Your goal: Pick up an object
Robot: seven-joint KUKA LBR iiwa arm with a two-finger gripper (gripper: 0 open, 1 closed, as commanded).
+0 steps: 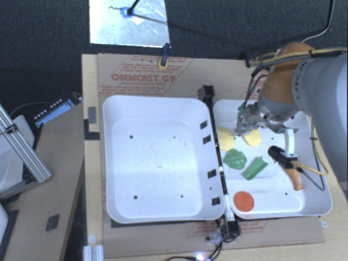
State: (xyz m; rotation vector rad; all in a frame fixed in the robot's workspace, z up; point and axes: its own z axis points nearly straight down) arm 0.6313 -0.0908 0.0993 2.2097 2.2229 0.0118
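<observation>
The grey arm covers the far corner of the right bin (277,197). The tool (246,125) hangs low just above the smaller yellow piece (252,140), with the larger yellow piece (224,138) beside it. Its tip is a blur, so I cannot tell whether it is clenched or released.

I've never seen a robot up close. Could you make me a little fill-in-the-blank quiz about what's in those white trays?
1. The orange-red disc lies in the bin on the view's ___ side.
2. The gripper is above two pieces whose colour is ___.
3. Between those pieces and the disc lie two ___ things.

Missing words: right; yellow; green.
</observation>
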